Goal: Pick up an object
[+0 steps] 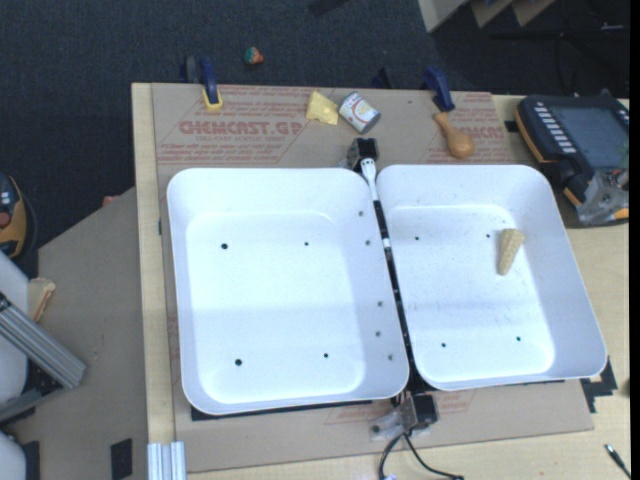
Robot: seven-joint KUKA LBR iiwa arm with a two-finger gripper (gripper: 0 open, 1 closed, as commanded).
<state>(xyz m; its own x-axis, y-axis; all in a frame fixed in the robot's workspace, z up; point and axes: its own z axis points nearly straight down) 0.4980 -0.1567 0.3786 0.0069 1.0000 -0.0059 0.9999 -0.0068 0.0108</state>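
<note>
Inside the right bin (pixel 560 268), only a tan cone (pixel 509 250) lies near its right wall; the floor left of and below the cone is open. The left bin (pixel 185 298), touching it along the middle, offers bare floor throughout.

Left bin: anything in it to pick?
No. The left bin shows bare white floor, while the tan cone lies in the right bin.

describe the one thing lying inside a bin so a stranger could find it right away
Start at the right-hand white bin of the two side by side. On its floor, toward the far right side, lies a small tan cone, wide end up-frame and tip pointing down-frame. It is the sole loose item on the bin floors; the other small objects sit on the board beyond the bins.
</note>
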